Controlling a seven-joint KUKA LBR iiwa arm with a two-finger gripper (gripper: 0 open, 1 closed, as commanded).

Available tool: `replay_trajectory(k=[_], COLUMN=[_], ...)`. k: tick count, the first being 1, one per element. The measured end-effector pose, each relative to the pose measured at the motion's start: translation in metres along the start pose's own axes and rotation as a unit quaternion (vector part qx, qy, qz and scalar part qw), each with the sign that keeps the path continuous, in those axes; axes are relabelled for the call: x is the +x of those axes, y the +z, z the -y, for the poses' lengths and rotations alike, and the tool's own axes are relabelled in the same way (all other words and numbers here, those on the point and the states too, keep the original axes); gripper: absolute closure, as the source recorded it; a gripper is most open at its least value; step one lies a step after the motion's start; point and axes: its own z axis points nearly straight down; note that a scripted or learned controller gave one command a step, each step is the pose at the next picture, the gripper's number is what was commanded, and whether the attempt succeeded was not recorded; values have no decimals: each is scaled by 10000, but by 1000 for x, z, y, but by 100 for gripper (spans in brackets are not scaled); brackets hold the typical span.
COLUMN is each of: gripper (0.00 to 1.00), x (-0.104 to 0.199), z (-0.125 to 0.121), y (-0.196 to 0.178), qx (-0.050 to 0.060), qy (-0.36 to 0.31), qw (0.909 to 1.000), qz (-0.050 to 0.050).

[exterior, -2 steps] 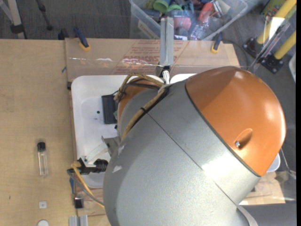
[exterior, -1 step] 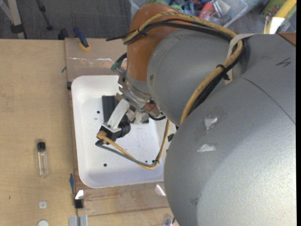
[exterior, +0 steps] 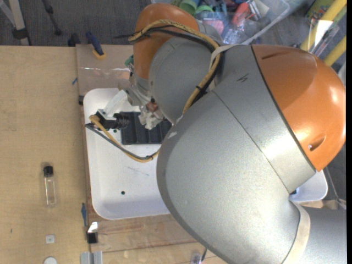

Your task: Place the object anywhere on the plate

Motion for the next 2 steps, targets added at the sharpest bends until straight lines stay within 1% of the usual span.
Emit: replay_trajectory(k=[1, 2], gripper=[100, 100], x=[-78, 11], z=[47, -7], y=[43, 59], qx=[3, -7], qy=[812, -380], qw=[9967, 9993], qz=[11, -1])
